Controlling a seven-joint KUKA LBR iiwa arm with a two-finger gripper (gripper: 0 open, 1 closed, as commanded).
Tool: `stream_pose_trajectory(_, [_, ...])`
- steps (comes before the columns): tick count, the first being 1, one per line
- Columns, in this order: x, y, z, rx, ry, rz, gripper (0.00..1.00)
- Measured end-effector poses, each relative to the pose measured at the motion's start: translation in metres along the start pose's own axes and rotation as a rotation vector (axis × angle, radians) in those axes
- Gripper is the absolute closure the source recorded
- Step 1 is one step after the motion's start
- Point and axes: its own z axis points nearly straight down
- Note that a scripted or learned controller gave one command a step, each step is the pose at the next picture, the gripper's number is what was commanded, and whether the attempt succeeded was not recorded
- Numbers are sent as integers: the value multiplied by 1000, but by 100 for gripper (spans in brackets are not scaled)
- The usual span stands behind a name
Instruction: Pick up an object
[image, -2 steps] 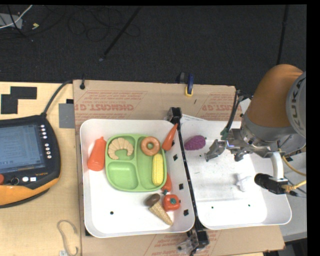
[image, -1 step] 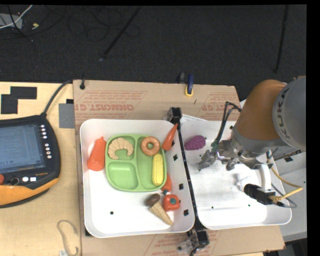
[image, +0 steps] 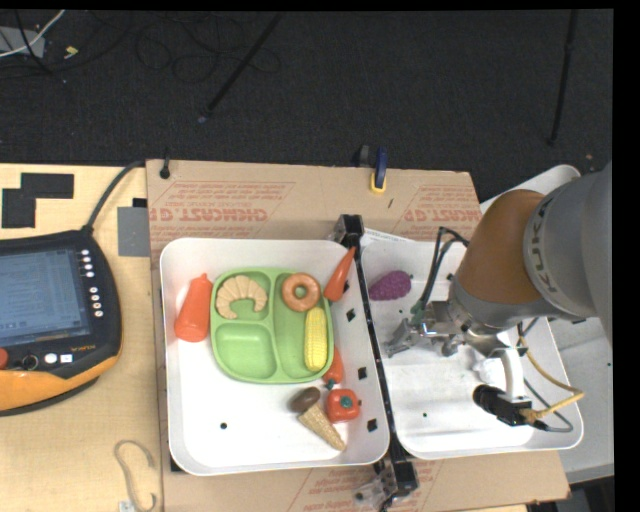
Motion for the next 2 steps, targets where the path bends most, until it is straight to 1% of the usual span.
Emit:
stream_pose_trajectory(1, [0, -1, 11, -2, 0, 4, 0])
stream_pose_trajectory(2, [-3, -1, 0, -2, 1, 14, 100])
